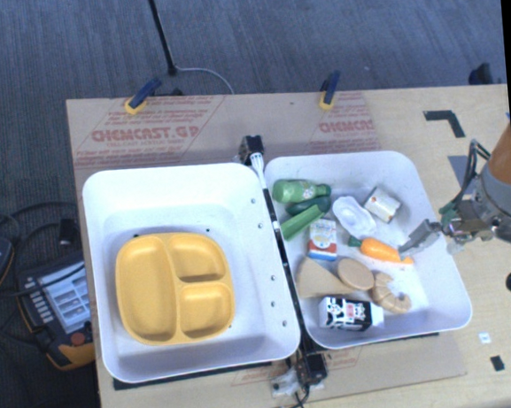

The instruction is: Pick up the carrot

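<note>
We see the carrot (380, 251) hemmed in within the right bin (442, 302): a round wooden disc (356, 276) and a pretzel-shaped piece (391, 295) crowd its near side, a small carton (323, 239) its left, and a clear packet (351, 212) and a little can (382, 204) its far side. The bin floor along the right wall lies bare, and there the pincer (418, 238) reaches in. The left bin (104, 203) has open floor all round its yellow tray (174, 286).

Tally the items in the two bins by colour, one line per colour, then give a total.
Yellow: 1, the divided plate in the left bin.
Green: 2, a bottle and a green piece.
Orange: 1, the carrot.
White or pale: 3, a packet, a small carton, a can.
Tan: 3, flat pieces.
Black and white: 1, a carton.
Total: 11
</note>
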You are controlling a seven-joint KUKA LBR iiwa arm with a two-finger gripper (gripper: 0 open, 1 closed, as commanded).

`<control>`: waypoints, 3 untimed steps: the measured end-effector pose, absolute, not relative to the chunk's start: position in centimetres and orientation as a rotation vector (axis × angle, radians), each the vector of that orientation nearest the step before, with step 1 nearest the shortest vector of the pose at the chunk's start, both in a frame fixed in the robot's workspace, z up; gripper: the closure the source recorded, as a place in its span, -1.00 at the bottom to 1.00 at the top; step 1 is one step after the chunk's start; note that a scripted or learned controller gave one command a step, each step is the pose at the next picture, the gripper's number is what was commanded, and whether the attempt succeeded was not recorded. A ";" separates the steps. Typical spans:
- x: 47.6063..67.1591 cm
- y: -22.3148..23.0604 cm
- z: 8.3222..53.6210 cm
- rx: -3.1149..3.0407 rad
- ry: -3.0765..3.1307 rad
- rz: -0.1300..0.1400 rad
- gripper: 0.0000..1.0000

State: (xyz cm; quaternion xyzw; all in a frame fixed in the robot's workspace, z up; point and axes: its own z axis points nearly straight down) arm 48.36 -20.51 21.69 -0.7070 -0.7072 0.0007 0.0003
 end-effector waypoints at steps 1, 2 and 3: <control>52.3 -20.7 9.6 -2.225 -2.215 -0.004 -1.00; 52.2 -20.8 10.5 -2.227 -2.213 0.000 1.00; 52.1 -17.8 20.4 -2.544 -1.843 0.003 1.00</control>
